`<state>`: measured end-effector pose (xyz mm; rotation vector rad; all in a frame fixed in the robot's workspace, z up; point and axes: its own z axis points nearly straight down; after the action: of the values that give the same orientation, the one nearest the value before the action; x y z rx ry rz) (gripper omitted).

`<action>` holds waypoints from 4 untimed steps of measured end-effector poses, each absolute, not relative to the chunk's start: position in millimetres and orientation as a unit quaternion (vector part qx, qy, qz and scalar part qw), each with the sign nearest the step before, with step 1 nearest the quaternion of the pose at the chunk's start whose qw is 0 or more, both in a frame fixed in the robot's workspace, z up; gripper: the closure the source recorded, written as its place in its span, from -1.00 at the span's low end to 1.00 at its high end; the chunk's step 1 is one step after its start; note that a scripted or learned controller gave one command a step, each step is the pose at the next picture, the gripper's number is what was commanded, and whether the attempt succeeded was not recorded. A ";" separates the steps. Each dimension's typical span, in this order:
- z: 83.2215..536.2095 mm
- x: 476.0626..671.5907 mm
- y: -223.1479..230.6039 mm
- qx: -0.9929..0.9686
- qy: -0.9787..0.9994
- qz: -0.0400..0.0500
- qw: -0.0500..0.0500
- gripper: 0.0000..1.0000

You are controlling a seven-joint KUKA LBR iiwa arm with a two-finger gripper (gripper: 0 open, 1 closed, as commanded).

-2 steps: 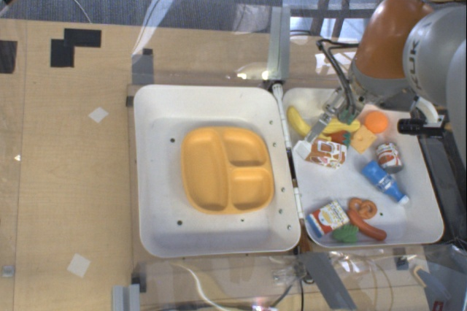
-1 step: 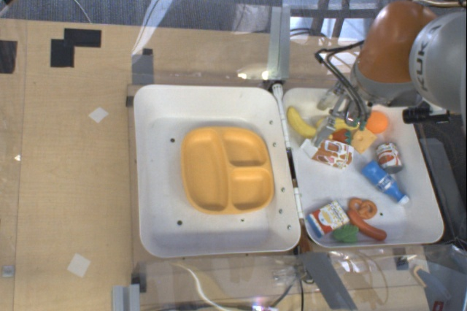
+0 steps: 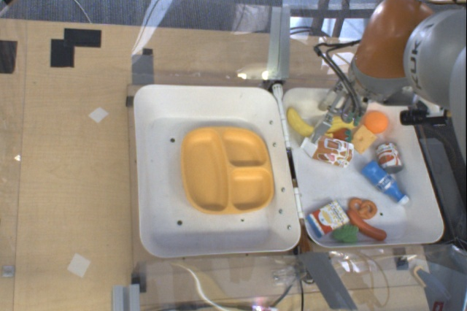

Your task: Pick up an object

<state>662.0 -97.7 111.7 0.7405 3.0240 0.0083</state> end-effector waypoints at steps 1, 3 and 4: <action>111.3 664.0 -93.4 0.277 0.961 0.002 0.010 -1.00; 104.0 645.4 -96.0 0.363 0.932 0.002 0.004 -1.00; 89.9 658.5 -107.0 0.342 0.940 0.001 0.001 -1.00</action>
<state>658.5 -107.0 89.9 1.0745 2.9498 0.0038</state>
